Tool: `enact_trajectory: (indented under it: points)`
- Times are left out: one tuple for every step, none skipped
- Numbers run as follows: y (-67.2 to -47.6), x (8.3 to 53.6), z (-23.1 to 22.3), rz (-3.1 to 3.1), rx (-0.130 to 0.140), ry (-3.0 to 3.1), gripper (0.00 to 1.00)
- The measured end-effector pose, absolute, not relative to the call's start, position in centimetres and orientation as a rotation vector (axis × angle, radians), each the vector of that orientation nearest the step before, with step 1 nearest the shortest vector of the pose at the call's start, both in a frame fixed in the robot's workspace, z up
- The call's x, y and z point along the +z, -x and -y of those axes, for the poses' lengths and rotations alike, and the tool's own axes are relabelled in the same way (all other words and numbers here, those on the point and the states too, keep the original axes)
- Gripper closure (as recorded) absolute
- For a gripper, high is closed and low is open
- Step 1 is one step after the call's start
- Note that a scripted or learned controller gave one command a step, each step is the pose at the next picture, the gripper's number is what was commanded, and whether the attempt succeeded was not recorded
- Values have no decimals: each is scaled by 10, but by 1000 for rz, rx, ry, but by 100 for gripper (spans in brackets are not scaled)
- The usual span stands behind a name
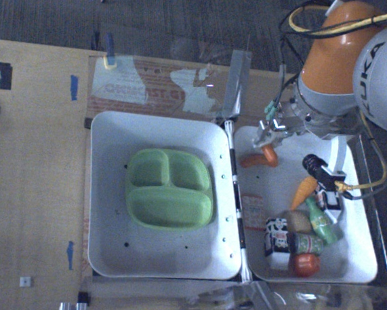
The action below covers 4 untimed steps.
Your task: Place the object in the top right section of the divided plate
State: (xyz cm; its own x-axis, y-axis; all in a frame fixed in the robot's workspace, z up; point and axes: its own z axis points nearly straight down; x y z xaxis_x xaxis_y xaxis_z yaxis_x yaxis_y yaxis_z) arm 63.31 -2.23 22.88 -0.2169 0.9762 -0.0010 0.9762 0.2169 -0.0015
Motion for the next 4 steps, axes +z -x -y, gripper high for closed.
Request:
enact_trajectory:
  points:
    - [-634, 287, -64, 2583, -4, 1795, 100]
    - [-612, 249, -60, 2578, 0, 1795, 100]
    - [-627, 230, -107, 2661, -4, 1675, 100]
    - [-648, 316, -59, 2547, -3, 1846, 100]
